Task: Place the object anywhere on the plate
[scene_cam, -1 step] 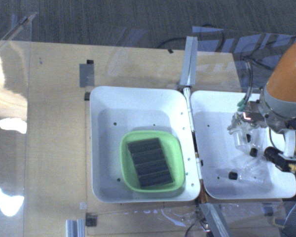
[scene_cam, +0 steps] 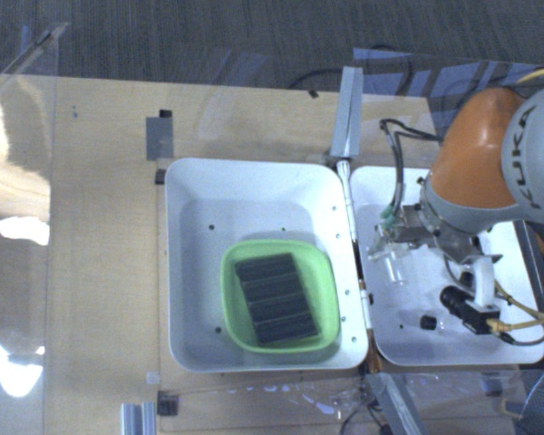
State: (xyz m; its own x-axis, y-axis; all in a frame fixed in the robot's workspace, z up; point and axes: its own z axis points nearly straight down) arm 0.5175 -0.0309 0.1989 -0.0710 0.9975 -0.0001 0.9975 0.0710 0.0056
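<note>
A dark grey ridged rectangular object (scene_cam: 273, 298) lies flat on the light green plate (scene_cam: 322, 275), which sits in the front half of the left white bin (scene_cam: 190, 243). My gripper (scene_cam: 387, 254) hangs over the left part of the right bin (scene_cam: 408, 343), past the divider from the plate and well apart from the object. Nothing is visible in its grasp. The orange band and grey wrist (scene_cam: 476, 175) hide part of the tool from above.
A small black piece (scene_cam: 428, 322) lies on the floor of the right bin. Black fittings and a yellow cable (scene_cam: 476, 314) trail from the wrist over that bin. A grey metal post (scene_cam: 347, 116) stands behind the seam between the bins.
</note>
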